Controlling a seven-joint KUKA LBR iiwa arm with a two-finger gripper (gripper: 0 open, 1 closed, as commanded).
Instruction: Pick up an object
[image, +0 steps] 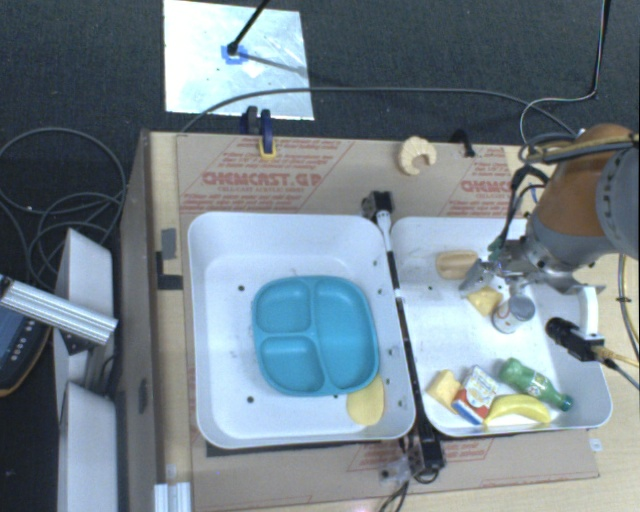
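My gripper (497, 293) hangs low over the upper middle of the right bin (430, 330), reaching in from the right. A small yellow block (484, 301) lies right at its tip, partly covered by it. A tan bread-like piece (456, 264) rests just to the left. Along the bin's front lie a yellow wedge (441, 384), a small red and white box (477, 393), a banana (518, 410) and a green bottle (534, 383).
The left bin (225, 250) holds a blue divided plate (315, 335) and a yellow disc (366, 404) at its front right corner. A tan object (416, 154) sits on the cardboard behind the bins. Cables trail at the left.
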